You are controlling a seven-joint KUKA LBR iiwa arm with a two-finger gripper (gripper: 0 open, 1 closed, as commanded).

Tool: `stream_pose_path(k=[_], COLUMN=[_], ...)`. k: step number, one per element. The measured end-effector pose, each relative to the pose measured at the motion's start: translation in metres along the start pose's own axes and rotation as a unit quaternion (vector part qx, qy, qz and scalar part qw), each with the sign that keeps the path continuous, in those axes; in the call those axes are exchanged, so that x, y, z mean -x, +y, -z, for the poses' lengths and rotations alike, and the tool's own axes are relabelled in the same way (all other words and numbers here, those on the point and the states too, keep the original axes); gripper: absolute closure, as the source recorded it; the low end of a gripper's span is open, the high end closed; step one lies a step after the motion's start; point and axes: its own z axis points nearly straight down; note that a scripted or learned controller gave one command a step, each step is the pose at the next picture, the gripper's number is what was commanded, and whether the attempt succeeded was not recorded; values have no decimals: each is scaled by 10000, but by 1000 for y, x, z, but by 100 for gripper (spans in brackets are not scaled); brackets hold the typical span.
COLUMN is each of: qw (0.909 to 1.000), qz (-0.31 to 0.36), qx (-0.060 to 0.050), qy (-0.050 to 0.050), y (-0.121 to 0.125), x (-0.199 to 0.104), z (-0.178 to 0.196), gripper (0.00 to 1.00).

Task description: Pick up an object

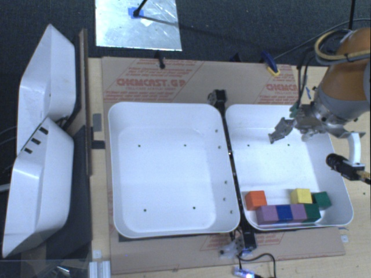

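Note:
Several coloured blocks lie along the front of the right bin (342, 172). An orange block (255, 199) is at the left end, with a yellow block (301, 196) and a green block (322, 200) further right. In front of them a purple block (266, 214), a blue block (284, 212) and another purple block (298, 212) form a row. My gripper (280, 130) hangs over the back half of the right bin, well behind the blocks and apart from them. Nothing shows in its grasp.
The left bin (168, 112) lies beside the right one, with a black divider (229, 155) between them. Two white covers (40, 143) stand at the far left. A shiny metal sheet (138, 16) lies at the back. The arm's orange band (348, 68) is at the right.

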Motion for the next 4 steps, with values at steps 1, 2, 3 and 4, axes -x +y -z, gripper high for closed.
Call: stream_pose_path(k=[1, 2, 3, 4], qw=[10000, 10000, 10000, 10000], qz=[0, -13, -2, -2], qx=[0, -9, -1, -1], qy=[0, -4, -1, -1], y=[0, 41, 41, 41], x=[0, 50, 48, 48], z=[0, -59, -57, -57], gripper=[0, 0, 0, 0])
